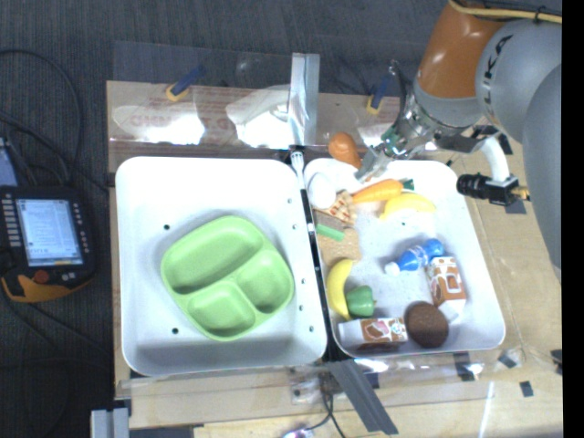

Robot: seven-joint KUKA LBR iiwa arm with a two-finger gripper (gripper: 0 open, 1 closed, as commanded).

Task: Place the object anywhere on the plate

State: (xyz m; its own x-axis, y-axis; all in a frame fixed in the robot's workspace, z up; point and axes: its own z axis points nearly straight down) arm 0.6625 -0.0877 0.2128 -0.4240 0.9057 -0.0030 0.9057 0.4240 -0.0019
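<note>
The object is not yet chosen, as far as I can judge: the gripper [376, 160] hangs over the far edge of the right bin [474, 245], near the carrot [381, 190] and the orange ball [343, 146], and nothing shows between its fingers, though I cannot tell how wide they stand. The green plate [228, 276] lies in the middle of the left bin [146, 190], bare. I read this as the reach-and-pick step. Next I would want the gripper brought down squarely on one item, probably the carrot, clear of the yellow banana [408, 206] just beside it, then carried across the dividing wall to the plate.
</note>
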